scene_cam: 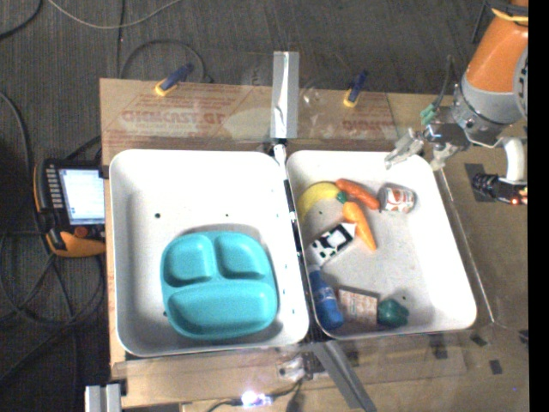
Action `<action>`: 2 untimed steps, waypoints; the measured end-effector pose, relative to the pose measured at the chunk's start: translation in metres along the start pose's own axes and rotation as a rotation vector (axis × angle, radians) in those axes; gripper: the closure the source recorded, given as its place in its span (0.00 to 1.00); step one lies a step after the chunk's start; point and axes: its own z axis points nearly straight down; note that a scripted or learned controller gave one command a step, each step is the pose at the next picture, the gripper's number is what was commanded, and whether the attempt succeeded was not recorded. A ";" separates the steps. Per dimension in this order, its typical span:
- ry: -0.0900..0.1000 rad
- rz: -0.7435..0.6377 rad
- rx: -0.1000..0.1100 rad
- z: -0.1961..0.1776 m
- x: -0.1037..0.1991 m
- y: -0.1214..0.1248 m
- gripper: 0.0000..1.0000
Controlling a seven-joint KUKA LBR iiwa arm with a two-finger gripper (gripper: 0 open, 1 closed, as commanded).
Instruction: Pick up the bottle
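The bottle is small and blue and lies in the right bin, against its left wall near the front corner. My gripper hangs over the back right rim of that bin, far from the bottle. Its fingers are spread open with nothing between them.
The right bin also holds a yellow fruit, two carrots, a small red and white can, a black and white box, a brown packet and a green lump. A turquoise divided tray sits in the left bin.
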 end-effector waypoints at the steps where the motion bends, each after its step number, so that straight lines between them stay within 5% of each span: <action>1: -0.002 -0.374 -0.010 0.093 0.074 -0.050 0.00; 2: 0.000 -0.505 -0.001 0.041 0.157 -0.105 0.00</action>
